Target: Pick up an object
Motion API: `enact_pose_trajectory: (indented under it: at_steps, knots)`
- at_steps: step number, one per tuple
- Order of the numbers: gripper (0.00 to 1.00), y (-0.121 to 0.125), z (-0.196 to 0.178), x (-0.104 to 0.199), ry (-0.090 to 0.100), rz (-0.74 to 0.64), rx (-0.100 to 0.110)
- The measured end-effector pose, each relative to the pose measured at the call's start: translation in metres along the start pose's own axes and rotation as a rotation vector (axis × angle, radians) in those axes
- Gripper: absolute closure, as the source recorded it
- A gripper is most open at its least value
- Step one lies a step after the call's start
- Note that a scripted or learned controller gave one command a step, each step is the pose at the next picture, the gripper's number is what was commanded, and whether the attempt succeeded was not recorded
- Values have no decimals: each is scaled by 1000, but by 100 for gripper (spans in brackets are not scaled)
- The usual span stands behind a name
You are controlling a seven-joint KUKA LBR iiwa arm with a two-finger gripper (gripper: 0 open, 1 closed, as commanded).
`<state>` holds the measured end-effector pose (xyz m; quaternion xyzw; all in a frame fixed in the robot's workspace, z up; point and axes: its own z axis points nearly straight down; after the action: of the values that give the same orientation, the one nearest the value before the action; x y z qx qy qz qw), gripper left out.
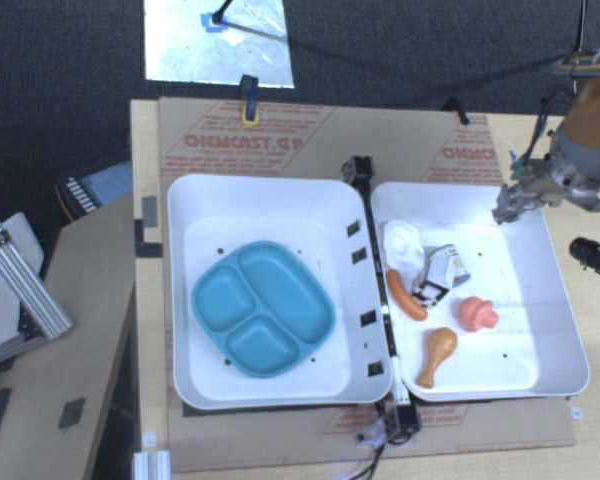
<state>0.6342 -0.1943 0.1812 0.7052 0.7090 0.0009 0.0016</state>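
The toy drumstick [438,353], pink toy [477,313] and sausage [406,296] lie loose in the right bin [555,298], unheld. Beyond, the gripper [509,208] hovers over the bin's far corner; its state cannot be determined.

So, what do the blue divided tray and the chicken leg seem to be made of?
The blue divided tray looks like moulded plastic with a smooth, matte finish: uniform colour, rounded compartment walls. The chicken leg is probably a plastic or rubber toy: even tan colour, faint sheen, simplified shape. The view is too coarse to tell hard from soft.
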Motion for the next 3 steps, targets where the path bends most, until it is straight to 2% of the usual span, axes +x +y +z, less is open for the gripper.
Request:
enact_pose_trajectory:
  at_steps: [1,2,3]
  knots:
    - [100,1,-47,0,0,0,0]
    - [100,-14,-51,43,1,-2,3]
    - [100,-27,-52,104,1,-2,3]
